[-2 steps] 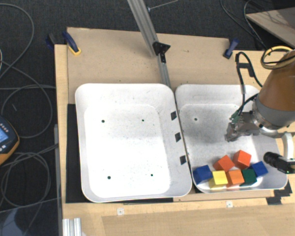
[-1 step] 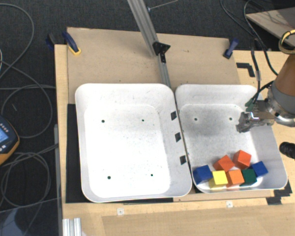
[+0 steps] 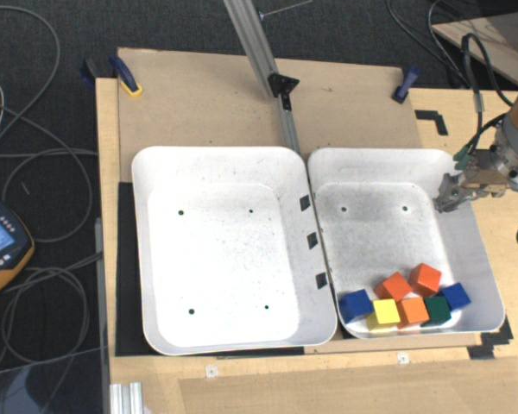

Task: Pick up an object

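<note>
You're looking at the gripper [image 3: 450,195] hanging over the right bin's [image 3: 371,188] far right rim, well apart from the blocks. Can't tell how the jaws are set from here, too small and side-on. Nothing's showing between them.

The blocks are bunching in the near right corner of that bin: blue cube [image 3: 355,304] at the left end, yellow cube [image 3: 385,312] just beside it, orange cubes [image 3: 396,286] stacking around the middle, a red-orange one [image 3: 426,277] riding a bit higher, a green cube [image 3: 436,308], and another blue cube [image 3: 455,296] at the right end.

Judging by looks, they're small, stiff, light blocks w/ flat faces, prob. not fragile, maybe a bit slick. You're best going for an end block, e.g. the left blue one, closing across two opposite flat faces, since its neighbours aren't crowding it on every side. The packed middle is leaving little finger room.
</note>
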`<state>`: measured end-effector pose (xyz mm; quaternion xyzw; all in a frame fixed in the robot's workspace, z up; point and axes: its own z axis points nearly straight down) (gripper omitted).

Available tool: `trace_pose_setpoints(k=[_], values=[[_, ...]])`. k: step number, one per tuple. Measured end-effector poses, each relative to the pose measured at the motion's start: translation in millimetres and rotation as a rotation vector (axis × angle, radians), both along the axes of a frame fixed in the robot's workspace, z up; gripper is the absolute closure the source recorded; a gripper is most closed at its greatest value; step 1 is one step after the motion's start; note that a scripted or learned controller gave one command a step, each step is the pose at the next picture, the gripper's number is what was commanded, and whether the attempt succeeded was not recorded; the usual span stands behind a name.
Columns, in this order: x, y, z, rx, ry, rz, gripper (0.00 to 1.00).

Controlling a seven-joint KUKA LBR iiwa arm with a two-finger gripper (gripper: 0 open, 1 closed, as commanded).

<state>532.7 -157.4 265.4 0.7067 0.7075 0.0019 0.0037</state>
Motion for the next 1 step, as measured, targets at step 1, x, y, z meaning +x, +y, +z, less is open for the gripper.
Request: trace_pose_setpoints(k=[1], values=[[0.9,0.1,21.7,0.001,0.004,0.0,1.0]])
